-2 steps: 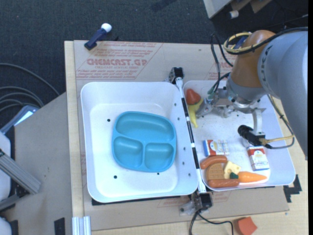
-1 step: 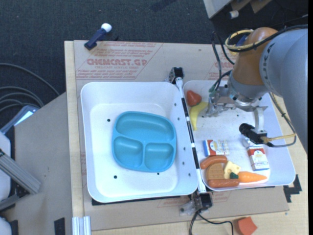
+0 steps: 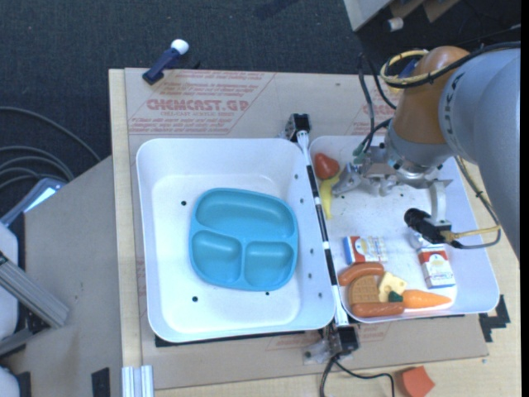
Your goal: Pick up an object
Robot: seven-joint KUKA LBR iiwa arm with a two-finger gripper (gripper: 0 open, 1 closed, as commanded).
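- Your hand (image 3: 376, 174) sits low over the far half of the right bin (image 3: 479, 246), under the grey wrist and its orange band; from this slant you cannot tell how it is set, and nothing shows caught in it.
- Nearest to it is a red, rounded toy (image 3: 326, 166), lying just to the hand's side toward the divider between the bins, with a yellow banana (image 3: 326, 198) right beside it, its long axis running along that divider.
- My judgement: that red toy or the banana is the shortest reach, a small sideways shift toward the left bin rather than a long pull toward the near edge.
- Farther off, at the near end of the right bin, lie a small carton (image 3: 436, 269) with red print, a flat packet (image 3: 364, 249) with red marks, a sausage (image 3: 362, 273), a round biscuit (image 3: 363, 291) and a carrot (image 3: 421, 299), crowded together and touching.
- The left bin (image 3: 157, 222) carries a blue divided plate (image 3: 244, 239).
- On the worktop (image 3: 198, 110) beyond the bins, red lettering reads roughly "CHEMCAST GP"; the smaller lines under it are too fine to read, as is the print on the carton.
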